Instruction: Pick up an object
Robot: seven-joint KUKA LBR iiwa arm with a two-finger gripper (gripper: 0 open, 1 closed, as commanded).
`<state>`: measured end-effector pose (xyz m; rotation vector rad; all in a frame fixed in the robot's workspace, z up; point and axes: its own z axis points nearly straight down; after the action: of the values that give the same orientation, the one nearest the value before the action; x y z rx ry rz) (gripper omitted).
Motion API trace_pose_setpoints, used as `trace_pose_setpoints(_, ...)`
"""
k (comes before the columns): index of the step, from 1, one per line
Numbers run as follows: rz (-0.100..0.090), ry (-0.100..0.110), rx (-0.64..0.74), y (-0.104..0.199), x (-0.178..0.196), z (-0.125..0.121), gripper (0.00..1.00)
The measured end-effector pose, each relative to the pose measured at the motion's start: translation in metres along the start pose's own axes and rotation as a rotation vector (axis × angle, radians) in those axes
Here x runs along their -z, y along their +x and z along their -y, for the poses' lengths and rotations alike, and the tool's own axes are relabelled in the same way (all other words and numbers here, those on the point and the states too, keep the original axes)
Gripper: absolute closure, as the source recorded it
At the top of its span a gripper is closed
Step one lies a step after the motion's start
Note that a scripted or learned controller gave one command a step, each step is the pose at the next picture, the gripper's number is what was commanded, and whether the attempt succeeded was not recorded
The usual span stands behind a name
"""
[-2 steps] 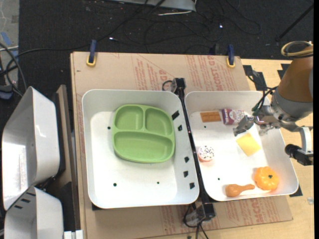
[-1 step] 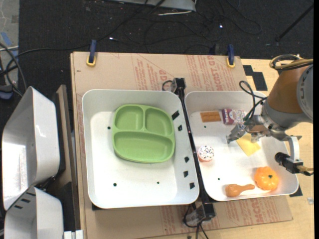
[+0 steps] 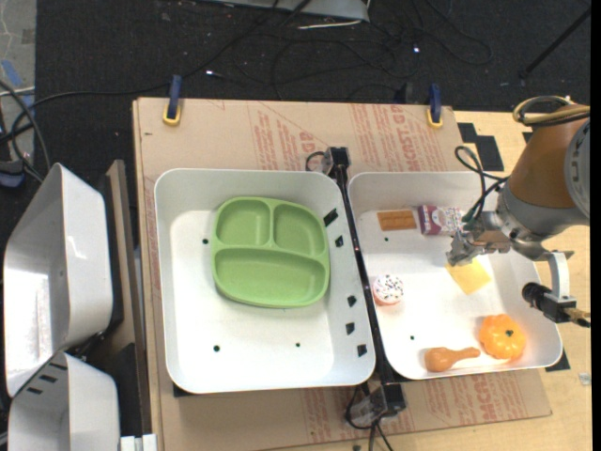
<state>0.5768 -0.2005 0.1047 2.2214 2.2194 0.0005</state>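
The gripper (image 3: 467, 255) hangs low over the right bin (image 3: 537, 363), in the upper right part of it, and the grey arm with its orange band comes in from 3 o'clock. Directly under the gripper, touching it on the 6 o'clock side, lies a yellow block (image 3: 470, 276), a little tilted. Whether the block is really between the fingers or only below them, I cannot tell, because the fingertips are dark and small here and they merge with the wrist; so the state of the hand, released or clenched, is not clear.

Around the gripper there are other things in the same bin. At 10 o'clock from it, near, lies a purple and white packet (image 3: 438, 219), and further toward 9 o'clock an orange flat bar (image 3: 396, 220). At 8 o'clock, well apart, stands a small white cupcake with sprinkles (image 3: 388, 289). At 5 o'clock, near the lower edge of the bin, sits an orange pumpkin (image 3: 501, 336), and just beside it at its 8 o'clock an orange gourd-shaped toy (image 3: 449, 357).

The left bin (image 3: 188, 346) holds a green divided plate (image 3: 270, 252), lying flat in its middle.
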Motion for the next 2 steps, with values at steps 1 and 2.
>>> trace_pose_setpoints(1, 0.001, -0.005, 0.003, -0.001, 0.044, -0.005, 1.00)
trace_pose_setpoints(2, 0.002, -0.005, 0.004, 0.001, 0.106, -0.001, 1.00)
